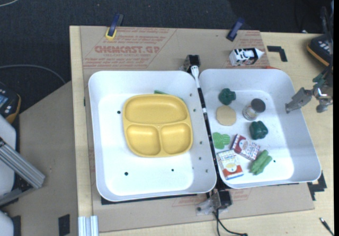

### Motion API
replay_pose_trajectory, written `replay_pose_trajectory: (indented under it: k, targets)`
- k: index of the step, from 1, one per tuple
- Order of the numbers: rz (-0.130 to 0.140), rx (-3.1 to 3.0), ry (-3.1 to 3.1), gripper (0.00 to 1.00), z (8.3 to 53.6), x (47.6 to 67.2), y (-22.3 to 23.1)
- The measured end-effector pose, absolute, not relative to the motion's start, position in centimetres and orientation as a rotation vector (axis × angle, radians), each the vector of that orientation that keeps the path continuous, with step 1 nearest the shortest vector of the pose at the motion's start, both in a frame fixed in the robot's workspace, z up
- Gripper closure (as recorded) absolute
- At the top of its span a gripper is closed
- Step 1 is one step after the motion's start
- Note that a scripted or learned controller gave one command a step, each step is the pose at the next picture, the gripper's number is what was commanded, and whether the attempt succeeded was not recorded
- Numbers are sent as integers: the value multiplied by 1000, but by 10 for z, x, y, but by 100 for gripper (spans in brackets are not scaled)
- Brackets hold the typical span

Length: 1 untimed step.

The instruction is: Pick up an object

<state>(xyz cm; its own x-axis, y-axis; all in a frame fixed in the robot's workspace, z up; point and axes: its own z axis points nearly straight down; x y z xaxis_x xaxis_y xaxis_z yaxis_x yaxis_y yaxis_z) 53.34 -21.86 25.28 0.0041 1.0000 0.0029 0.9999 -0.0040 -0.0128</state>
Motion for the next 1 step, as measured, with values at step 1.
replay_pose_trajectory:
  k: [1]
  targets:
    - [0,-2222,-2222,0,260,536,-218]
